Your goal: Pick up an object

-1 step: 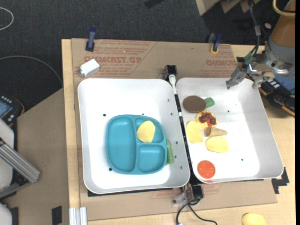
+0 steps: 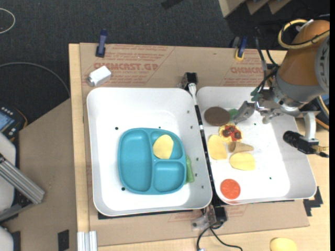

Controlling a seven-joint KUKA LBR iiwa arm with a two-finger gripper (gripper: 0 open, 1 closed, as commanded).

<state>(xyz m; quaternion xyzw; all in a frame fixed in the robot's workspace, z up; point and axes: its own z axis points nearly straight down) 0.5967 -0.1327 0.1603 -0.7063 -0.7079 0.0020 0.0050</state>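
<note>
1. My hand [image 2: 246, 110] hangs over the far part of the right bin [image 2: 293, 184], reaching in from the right on the grey arm [image 2: 301, 72]. Whether it is open or closed I cannot tell from this slant; nothing is seen gripped.
2. Just beyond my hand lies a flat brown disc [image 2: 215, 114]. It looks thin and stiff, offering little edge to pinch.
3. Just below my hand sits a small red and yellow piece [image 2: 231, 133], the nearest candidate for picking. I judge it light and lumpy, probably toy food, best pinched across its narrow width from above.
4. Further below lie a pale yellow slab [image 2: 216, 146], a small tan wedge [image 2: 243, 147] and a yellow oval [image 2: 242, 162], all close together, some touching. A grip here risks nudging a neighbour.
5. Well below my hand, near the bin's front edge, rests a red round piece [image 2: 230, 188], standing apart from the others. Its smooth rounded form may slip; I would close across its middle.
6. In the left bin [image 2: 104, 140], well away from my hand, a blue divided plate [image 2: 141, 163] carries a yellow piece [image 2: 163, 147] in one compartment, with a green sliver [image 2: 189, 170] at the plate's near rim.
7. Both bins rest on the cardboard-covered worktop [image 2: 157, 61]. The pick is not yet made.
</note>
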